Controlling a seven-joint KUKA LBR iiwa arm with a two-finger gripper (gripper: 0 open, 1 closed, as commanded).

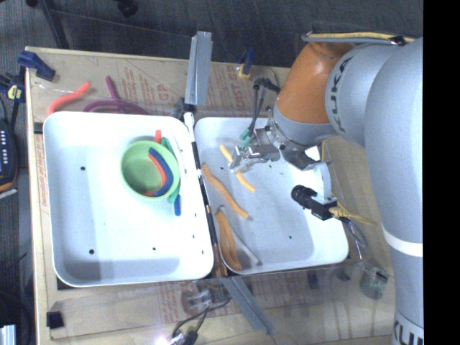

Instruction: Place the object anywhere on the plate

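Yellow stick lies in right bin, just below claw. Claw low over bin; can't tell how wide, nothing seen held. Green plate sits in left bin, well apart. Stick thin, flat: claw may miss, or drop it crossing over.

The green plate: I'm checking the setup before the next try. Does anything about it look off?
The green plate in the left bin already carries red and blue curved pieces, and a blue piece hangs past its lower right rim. It looks cluttered.

arm: reaches in from right | gripper: low, pointing left
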